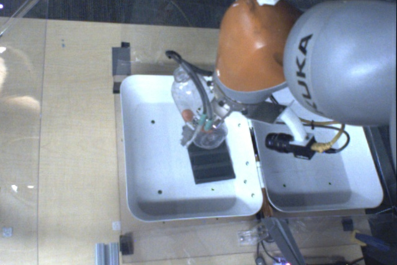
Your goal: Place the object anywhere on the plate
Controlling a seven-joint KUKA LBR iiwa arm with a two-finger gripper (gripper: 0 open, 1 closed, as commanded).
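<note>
a pale wooden desk (68, 152) seen from above at a slant. moving right, a shallow white bin (146, 195) sits on it. inside this left bin, toward its middle, a dark square plate (212, 166) lies flat on the bin floor. directly above the plate's far edge hang the fingers (201, 130), small and cluttered with tubing and a spot of red. a clear, rounded object (186, 91), like a small transparent bottle, shows just behind and above the fingers, partly overlapping them. its glassy body makes the outline hard to read, so whether it is pinched between the fingers or merely lying beside them cannot be told, and neither can whether the fingers are parted or clenched. further right, the arm's orange band (254, 46) and large grey casing (347, 53) fill the upper right, hanging over the second white bin (322, 192), which sits touching the first.

as a judgement: the task looks close to its end but not finished. the object is at the plate's far edge, not clearly resting on the dark surface. what is left is to settle it onto the plate and let go.
</note>
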